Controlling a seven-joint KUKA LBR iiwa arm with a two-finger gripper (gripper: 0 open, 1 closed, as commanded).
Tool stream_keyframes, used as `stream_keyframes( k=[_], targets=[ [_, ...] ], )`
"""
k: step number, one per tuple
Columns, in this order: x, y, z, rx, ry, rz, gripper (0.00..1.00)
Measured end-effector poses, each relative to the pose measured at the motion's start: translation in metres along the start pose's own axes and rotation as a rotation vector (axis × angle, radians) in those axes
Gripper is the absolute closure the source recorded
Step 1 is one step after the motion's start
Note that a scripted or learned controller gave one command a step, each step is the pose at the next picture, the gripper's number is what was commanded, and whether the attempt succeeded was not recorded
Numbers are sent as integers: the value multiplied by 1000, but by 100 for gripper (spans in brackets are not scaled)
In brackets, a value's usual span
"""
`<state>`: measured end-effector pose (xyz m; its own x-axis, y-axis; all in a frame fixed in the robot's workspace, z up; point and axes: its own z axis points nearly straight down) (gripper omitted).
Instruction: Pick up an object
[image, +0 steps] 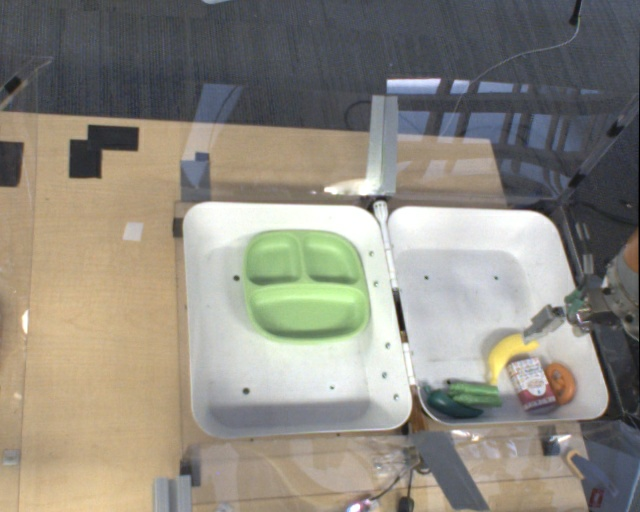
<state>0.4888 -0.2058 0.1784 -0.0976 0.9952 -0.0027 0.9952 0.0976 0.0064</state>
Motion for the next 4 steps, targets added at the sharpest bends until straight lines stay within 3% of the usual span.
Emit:
stream_keyframes(
  k=[1,2,3,4],
  targets=[
    [0,-1,55,3,2,-93,0],
    [38,6,87,-9,-5,-7,0],
    [9,53,77,0,0,-82,0],
    [27,18,86,-14,-6,-64,0]
  ],
)
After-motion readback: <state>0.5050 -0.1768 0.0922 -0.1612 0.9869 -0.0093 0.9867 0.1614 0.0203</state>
